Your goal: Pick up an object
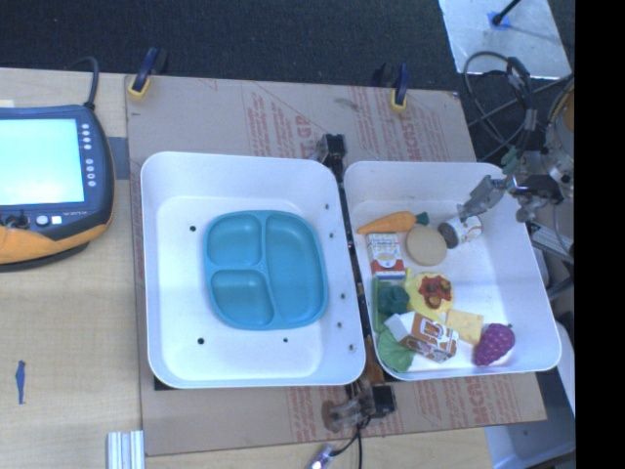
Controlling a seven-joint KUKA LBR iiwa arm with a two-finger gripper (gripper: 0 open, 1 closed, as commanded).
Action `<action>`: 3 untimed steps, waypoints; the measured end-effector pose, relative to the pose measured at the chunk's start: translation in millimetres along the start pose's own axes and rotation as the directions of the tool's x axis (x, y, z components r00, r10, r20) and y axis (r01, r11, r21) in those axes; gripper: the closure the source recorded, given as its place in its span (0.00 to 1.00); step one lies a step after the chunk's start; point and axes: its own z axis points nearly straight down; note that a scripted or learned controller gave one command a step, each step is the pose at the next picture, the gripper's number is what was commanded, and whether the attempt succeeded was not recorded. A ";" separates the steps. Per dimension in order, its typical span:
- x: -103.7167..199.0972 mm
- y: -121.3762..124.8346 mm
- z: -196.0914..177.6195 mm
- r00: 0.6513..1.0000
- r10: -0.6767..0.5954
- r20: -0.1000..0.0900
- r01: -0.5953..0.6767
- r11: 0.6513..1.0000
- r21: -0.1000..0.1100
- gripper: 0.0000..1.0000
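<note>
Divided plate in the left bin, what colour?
Light blue, plain; the divided plate shows best in the camera view.

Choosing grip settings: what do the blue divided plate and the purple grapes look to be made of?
Blue plate: probably hard moulded plastic, smooth and uniformly coloured, with a soft sheen. Purple grapes: likely toy plastic or rubber, bumpy and matte; too small to be sure.

Gripper (469,215) sits low at the far right of the right bin (518,262). Just left of it, cookie (426,246) and carrot (389,223) crowd the approach. Below-left, toys packed tight: milk carton (387,255), pizza slice (434,291), cheese (466,324), snack pack (431,337), green leaf (393,354), grapes (494,343). Bare bin floor directly below the gripper, open room there. Well left, the left bin (166,262) holds only a blue plate (264,268), wide margins around it.
</note>
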 end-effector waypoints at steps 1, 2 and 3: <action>34.8 20.4 111.7 1.000 -0.001 0.000 0.001 1.000 0.003 0.00; 19.7 47.9 152.3 1.000 0.000 0.004 0.001 1.000 -0.017 0.00; 4.6 79.6 157.8 1.000 -0.003 0.006 0.003 1.000 -0.029 0.00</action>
